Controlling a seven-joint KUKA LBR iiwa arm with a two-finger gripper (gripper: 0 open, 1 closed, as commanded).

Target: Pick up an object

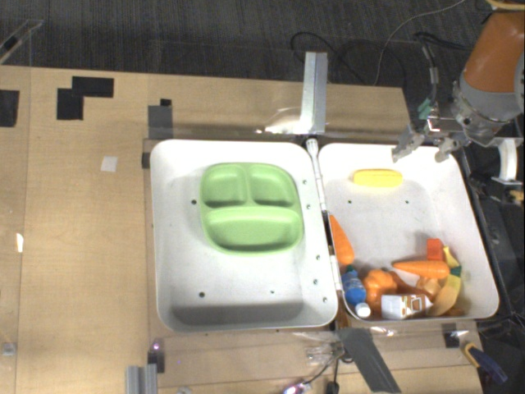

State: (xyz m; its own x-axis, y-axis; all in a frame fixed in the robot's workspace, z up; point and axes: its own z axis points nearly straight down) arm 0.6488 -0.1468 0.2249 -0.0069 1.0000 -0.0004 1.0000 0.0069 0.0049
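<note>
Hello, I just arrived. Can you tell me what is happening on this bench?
A robot arm reaches in from the right. Its open gripper hovers over the back edge of the right bin, holding nothing. A yellow object lies alone near it; more toys are piled in the bin's front corner. The left bin holds a green divided plate. Nothing has been picked up yet.

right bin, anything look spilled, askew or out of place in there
Nothing spilled or damaged. The toys are heaped in the right bin's near corner, a carrot leans against the divider wall, and a yellow piece lies alone near the far side.
</note>
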